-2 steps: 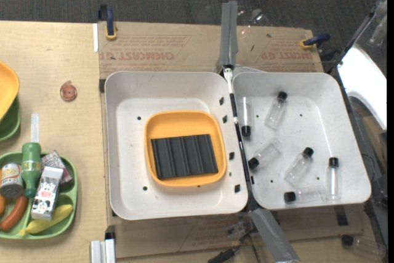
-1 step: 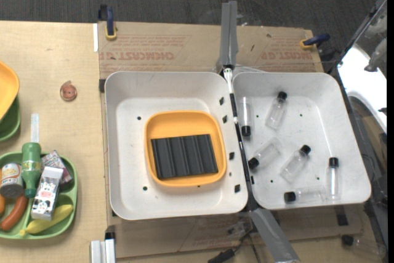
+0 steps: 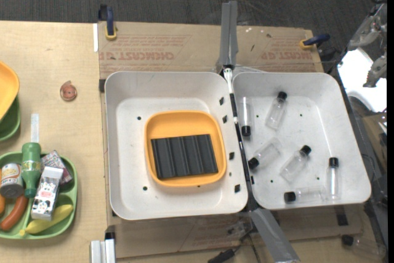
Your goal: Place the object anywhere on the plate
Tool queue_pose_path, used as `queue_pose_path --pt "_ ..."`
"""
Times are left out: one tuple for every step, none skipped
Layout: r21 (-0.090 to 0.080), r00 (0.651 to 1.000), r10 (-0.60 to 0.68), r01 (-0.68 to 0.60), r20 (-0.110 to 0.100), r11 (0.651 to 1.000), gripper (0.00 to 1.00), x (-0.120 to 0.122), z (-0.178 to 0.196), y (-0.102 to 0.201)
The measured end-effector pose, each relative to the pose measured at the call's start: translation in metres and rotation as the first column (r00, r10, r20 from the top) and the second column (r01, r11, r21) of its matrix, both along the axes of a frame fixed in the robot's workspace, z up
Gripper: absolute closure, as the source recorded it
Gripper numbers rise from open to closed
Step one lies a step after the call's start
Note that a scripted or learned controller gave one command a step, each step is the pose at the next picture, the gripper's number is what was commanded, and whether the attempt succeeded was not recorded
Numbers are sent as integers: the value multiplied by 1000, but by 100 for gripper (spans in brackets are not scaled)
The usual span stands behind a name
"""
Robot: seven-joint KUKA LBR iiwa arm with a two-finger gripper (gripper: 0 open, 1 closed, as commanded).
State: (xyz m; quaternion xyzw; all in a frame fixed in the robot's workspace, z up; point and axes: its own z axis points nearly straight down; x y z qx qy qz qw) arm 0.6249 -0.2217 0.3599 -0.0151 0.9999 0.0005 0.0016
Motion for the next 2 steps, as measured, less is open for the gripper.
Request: queue_pose_path --pt "-1 957 290 -290 1 957 0 17 -68 0" --pt "-4 855 518 -518 3 855 0 35 -56 0"
